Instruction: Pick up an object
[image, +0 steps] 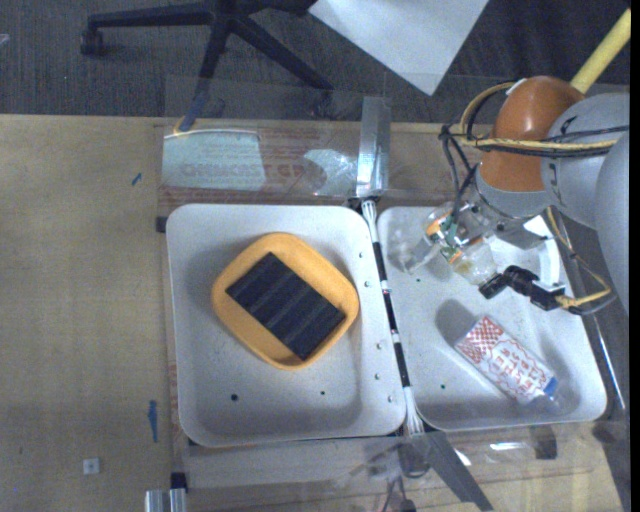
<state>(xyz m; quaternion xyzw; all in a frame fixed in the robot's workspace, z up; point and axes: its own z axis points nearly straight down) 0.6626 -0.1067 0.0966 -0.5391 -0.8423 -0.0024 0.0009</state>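
Just above the red-and-white patterned plastic packet (505, 361) in the right white bin (590, 400), gripper (448, 243) hovers; can't tell its grip.

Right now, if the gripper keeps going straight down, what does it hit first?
Probably the right bin's floor. The gripper sits over its upper left part; the red packet lies off to the side. Depth is unclear.

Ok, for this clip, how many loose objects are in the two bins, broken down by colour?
Yellow-orange with a dark ribbed panel: 1, the yellow object in the left bin.
Red-and-white patterned: 1, the packet in the right bin.
Total: 2.
The end effector sits over the right bin's far side; anything under it is too blurred to count.
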